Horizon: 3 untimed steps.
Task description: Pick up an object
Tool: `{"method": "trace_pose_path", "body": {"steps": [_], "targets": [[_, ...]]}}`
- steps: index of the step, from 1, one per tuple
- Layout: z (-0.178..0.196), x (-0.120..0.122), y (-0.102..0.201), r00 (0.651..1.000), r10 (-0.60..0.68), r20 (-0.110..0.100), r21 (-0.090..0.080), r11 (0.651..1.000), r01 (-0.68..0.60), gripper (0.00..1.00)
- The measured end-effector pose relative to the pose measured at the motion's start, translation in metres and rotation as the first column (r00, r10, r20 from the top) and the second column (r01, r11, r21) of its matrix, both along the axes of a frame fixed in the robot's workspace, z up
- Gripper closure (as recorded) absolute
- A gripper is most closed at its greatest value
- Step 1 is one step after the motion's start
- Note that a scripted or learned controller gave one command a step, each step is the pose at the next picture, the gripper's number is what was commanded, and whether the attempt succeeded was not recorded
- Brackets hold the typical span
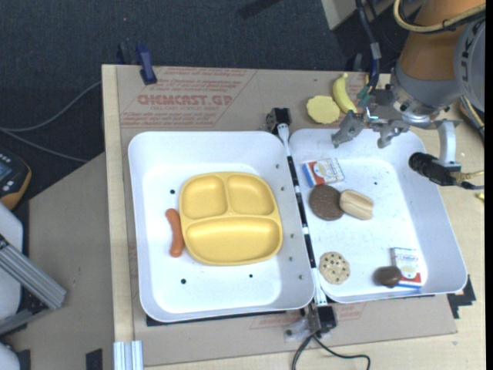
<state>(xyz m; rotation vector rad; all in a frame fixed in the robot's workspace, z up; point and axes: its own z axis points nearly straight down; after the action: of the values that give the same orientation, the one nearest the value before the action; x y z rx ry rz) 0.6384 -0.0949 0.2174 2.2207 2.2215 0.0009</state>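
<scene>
Your hand (367, 128) hangs spread wide, holding nothing, over right bin's (443, 230) far rim. Small carton (321, 171) lies just below-left of hand; brown disc (326, 203) and bun (357, 204) beyond it, bun's long axis crosswise.

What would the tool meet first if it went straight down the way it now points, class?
Probably the bare floor of the right bin near its far edge. The tool hangs over that spot, with the small white packet lying a little nearer the camera. Depth is hard to judge from this single slanted view.
</scene>
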Motion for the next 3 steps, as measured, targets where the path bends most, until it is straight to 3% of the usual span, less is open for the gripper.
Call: {"method": "trace_pose_path", "body": {"steps": [1, 2, 3], "targets": [[-0.12, -0.066, -0.022, 1.0, -0.004, -0.014, 0.002, 1.0, 0.004, 0.0], [-0.131, -0.072, -0.017, 1.0, -0.002, 0.006, 0.0, 1.0, 0.002, 0.0], [-0.119, -0.071, -0.016, 1.0, -0.001, 0.01, 0.0, 1.0, 0.001, 1.0]]}}
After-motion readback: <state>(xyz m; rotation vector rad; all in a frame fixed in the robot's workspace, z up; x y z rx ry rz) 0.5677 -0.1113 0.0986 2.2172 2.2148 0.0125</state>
